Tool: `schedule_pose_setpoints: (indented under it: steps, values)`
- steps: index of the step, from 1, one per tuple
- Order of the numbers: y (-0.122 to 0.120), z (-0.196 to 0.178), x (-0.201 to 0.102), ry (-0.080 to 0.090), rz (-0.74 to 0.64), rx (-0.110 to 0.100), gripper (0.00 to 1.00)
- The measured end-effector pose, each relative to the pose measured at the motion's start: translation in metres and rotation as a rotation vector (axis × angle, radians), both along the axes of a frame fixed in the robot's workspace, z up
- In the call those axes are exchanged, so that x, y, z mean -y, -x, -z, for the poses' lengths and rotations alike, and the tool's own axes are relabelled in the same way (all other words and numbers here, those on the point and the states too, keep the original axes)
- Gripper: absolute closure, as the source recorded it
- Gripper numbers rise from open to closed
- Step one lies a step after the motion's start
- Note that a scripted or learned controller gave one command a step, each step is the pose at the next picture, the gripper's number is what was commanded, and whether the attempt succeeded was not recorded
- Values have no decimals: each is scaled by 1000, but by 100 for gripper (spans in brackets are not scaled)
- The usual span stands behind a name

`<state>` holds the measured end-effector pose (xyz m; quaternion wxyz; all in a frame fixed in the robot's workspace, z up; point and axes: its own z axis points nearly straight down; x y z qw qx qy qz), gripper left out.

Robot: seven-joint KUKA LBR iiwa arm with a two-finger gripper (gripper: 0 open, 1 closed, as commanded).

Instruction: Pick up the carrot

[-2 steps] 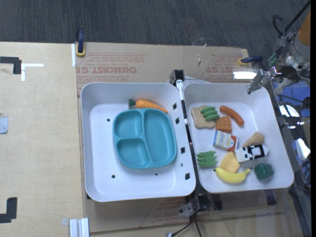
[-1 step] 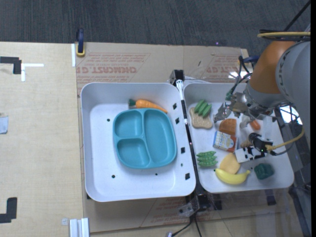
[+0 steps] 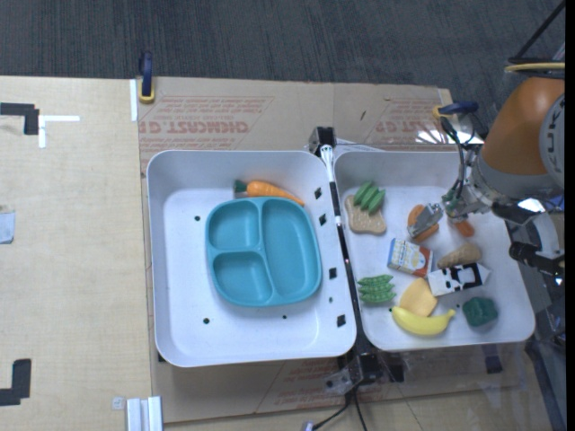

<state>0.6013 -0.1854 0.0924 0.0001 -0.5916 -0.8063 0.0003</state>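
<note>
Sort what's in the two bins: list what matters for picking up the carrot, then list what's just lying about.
For the job:
- carrot, in the left bin behind the blue divided plate
- gripper, over the right bin

Lying about, all in the right bin:
- banana
- bread slice
- green pea pods
- small carton
- dark green vegetable

The scene was evenly and brightly lit from above. The two white bins [image 3: 171, 330] were nearly washed out, with soft, short shadows under the blue tray [image 3: 265, 250] and along the bin walls. A hot glare sat on the cardboard [image 3: 422, 124] near the arm [image 3: 530, 133]. Focus was fairly sharp in the middle; small toys looked slightly soft, and the dark floor [image 3: 269, 16] was grainy.
</note>
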Motion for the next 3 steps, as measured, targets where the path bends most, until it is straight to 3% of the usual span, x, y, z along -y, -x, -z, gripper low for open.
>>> schedule_pose_setpoints:
  steps: [1,2,3]
  values:
    - [-35,0,1,-7,387,0,0]
    - [-42,-98,-58,2,532,0,0]
    - [5,-118,-124,2,816,-5,0]
